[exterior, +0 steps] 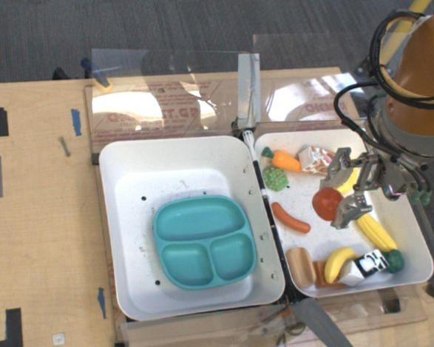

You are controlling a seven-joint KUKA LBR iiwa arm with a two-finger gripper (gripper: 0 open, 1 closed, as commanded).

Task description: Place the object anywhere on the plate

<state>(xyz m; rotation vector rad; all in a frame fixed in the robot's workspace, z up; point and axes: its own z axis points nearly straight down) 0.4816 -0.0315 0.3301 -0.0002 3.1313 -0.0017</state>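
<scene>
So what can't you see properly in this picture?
- Tomato: right side covered by the fingers, so a grip can't be judged.
- Corn: top end hidden under the gripper.
- Black-and-white item: too small to name.
- Arm: cut off by the right edge.

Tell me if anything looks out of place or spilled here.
Nothing stands out. The teal divided plate sits flat in the left bin; the toy foods, such as the carrot and sausage, lie inside the right bin.

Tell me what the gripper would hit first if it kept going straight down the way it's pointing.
Probably the red tomato: the gripper points down right beside it in the right bin. Depth is unclear, so it might meet the bin floor instead.
</scene>
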